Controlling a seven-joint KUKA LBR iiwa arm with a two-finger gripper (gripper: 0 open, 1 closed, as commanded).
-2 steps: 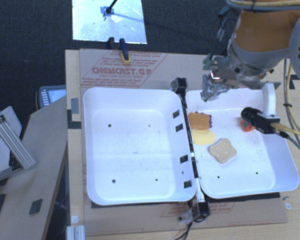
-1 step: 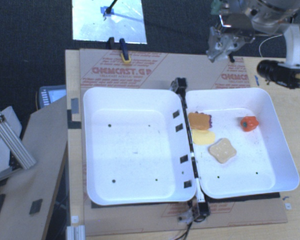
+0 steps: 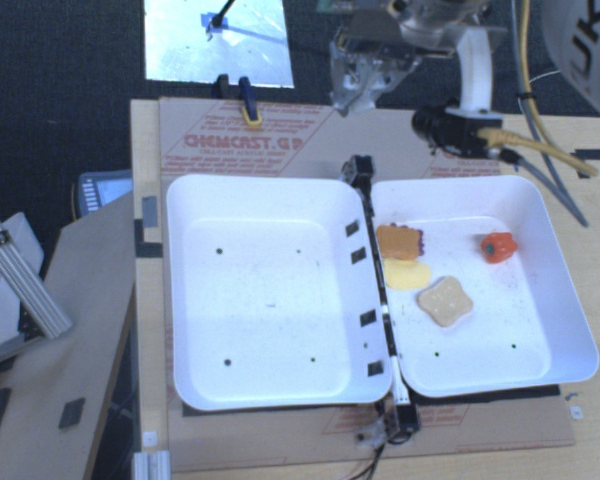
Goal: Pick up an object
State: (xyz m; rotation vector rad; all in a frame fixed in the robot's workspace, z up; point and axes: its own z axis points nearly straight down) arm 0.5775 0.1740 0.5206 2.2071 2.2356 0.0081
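Observation:
My gripper (image 3: 352, 90) hangs high above the back of the bench, behind the seam between the two bins, with nothing between its fingers. In the right bin (image 3: 540, 353) lie several small items: an orange waffle-like piece (image 3: 399, 241) on a purple edge near the left wall, a flat yellow piece (image 3: 407, 275) just in front of it, a tan toast-shaped piece (image 3: 445, 301) toward the middle, and a red-orange pepper-like piece (image 3: 498, 247) toward the right.
The left bin (image 3: 195, 368) sits beside the right one, joined by a row of black clips (image 3: 365, 258). A cardboard sheet (image 3: 245, 138) lies under both. A shiny metal plate (image 3: 218, 26) sits at the back left.

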